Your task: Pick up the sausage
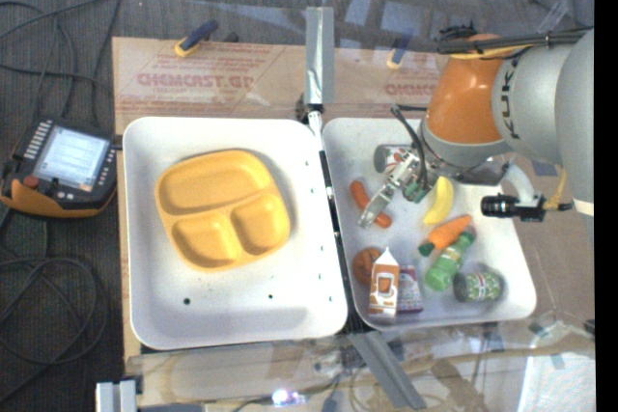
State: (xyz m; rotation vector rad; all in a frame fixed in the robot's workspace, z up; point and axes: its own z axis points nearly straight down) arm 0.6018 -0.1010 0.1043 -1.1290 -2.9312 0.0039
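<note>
Now: my gripper [379,204] over the sausage [368,205], near the right bin's [526,304] left wall.
Fingers spread, astride it, nothing gripped; lower squarely, close across its width, clear of the banana [439,202].

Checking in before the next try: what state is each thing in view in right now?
sausage: lying in the right bin, not lifted
gripper: low over the sausage, right beside it
yellow tray: right way up in the left bin, nothing in it
carton: lying on its side
green bottle: lying on its side
can: on its side
handheld pendant: screen lit
</note>
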